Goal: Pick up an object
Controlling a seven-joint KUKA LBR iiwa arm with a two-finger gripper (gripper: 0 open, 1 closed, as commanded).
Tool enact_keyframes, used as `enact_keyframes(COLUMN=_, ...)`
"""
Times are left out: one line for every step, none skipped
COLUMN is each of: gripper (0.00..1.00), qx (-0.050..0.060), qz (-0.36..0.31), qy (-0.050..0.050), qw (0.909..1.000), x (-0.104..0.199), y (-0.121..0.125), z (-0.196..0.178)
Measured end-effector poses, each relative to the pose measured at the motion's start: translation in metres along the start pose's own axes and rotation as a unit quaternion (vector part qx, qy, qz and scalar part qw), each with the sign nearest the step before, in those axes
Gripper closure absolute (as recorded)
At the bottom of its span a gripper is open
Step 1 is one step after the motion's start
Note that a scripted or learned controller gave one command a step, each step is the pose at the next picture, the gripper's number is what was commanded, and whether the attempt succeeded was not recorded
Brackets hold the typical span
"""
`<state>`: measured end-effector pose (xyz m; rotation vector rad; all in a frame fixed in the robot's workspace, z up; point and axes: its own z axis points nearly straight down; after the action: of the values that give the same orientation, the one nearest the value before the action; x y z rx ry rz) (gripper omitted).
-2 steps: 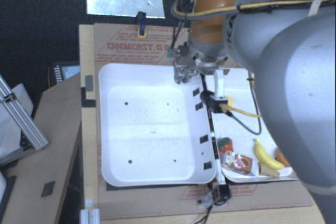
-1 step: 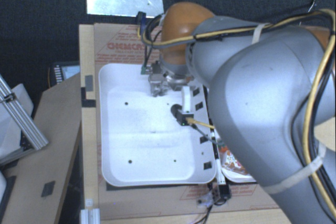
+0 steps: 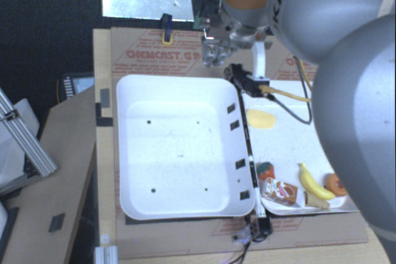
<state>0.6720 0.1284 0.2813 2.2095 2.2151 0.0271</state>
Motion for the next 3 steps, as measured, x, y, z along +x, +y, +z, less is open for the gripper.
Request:
enact_keyframes(gripper=1.0, qx=0.016, qz=-0.002, qy=-0.002, qw=0.9999, x=0.035, y=-0.011, z=0.195)
enact_keyframes(gripper=1.0, qx=0.006, qz=-0.004, qy=0.001, qw=1.0, x=0.095, y=-0.004, z=0.09)
enact_keyframes(gripper=1.0, qx=0.009, qz=-0.003, qy=-0.001, qw=1.0, x=0.091, y=-0.004, z=0.085)
